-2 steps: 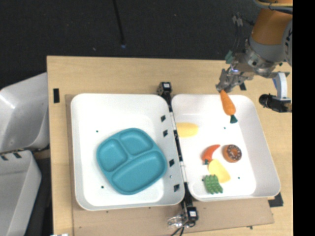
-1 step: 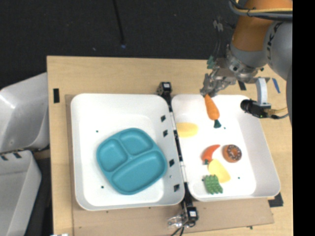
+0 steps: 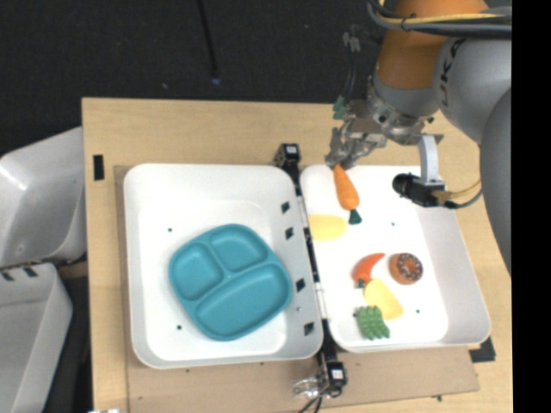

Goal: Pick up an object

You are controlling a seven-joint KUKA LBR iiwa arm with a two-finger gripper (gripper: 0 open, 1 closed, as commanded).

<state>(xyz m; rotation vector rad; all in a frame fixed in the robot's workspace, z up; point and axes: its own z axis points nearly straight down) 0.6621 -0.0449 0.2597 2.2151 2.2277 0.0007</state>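
An orange toy carrot [image 3: 346, 189] with a green stalk end hangs over the far left corner of the right bin [image 3: 456, 256], stalk end pointing down. My gripper [image 3: 342, 160] is directly above it, and its fingers are closed on the carrot's upper tip. The arm comes in from the upper right, with its orange band above the wrist.
The right bin also holds a pale yellow piece [image 3: 327, 227], a red pepper [image 3: 368, 267], a brown donut [image 3: 405, 268], a yellow fruit [image 3: 384, 300] and a green broccoli piece [image 3: 371, 323]. In the left bin [image 3: 146, 196] lies a blue divided plate [image 3: 228, 280].
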